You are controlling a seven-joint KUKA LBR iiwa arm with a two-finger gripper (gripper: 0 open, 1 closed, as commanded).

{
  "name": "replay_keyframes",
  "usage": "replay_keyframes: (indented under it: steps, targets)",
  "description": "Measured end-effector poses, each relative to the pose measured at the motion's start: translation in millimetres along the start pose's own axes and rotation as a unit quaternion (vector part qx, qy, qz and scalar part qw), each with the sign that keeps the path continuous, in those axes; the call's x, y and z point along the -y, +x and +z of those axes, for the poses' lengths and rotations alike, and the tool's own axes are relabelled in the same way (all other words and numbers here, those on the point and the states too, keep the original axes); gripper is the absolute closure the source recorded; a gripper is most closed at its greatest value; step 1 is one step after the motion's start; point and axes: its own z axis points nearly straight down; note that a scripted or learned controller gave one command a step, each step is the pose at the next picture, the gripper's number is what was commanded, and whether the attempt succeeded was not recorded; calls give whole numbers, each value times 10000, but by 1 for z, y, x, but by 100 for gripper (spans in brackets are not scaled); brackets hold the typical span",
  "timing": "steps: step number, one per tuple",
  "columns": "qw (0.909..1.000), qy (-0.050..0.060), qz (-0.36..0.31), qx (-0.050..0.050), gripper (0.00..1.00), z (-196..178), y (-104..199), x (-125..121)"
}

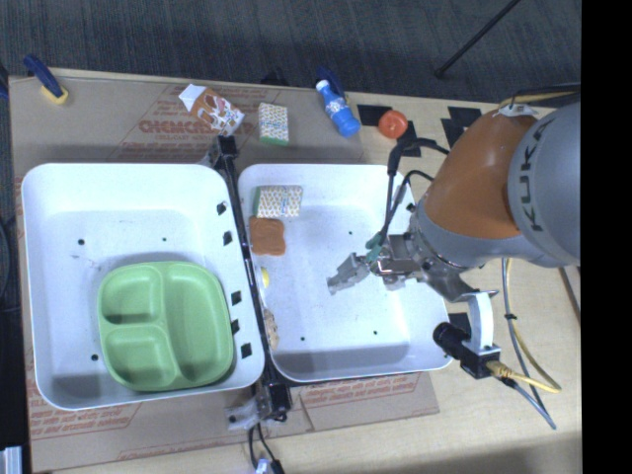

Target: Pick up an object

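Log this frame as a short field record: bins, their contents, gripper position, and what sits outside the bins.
left bin: green divided tray
right bin: brown item, patterned packet, both near its left wall
gripper: over the right bin's middle, apart from both items
behind the bins: blue bottle, orange ball, two small packets

Cardboard-covered bench [148, 131] with two white bins [59, 196], blue bottle [338, 109], orange ball [393, 123], snack packets [273, 123].
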Motion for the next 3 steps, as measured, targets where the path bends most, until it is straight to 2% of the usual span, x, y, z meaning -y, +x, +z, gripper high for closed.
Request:
replay_keyframes:
  steps: [3]
  targets:
    - [10000,0,0,0,0,0,0,0]
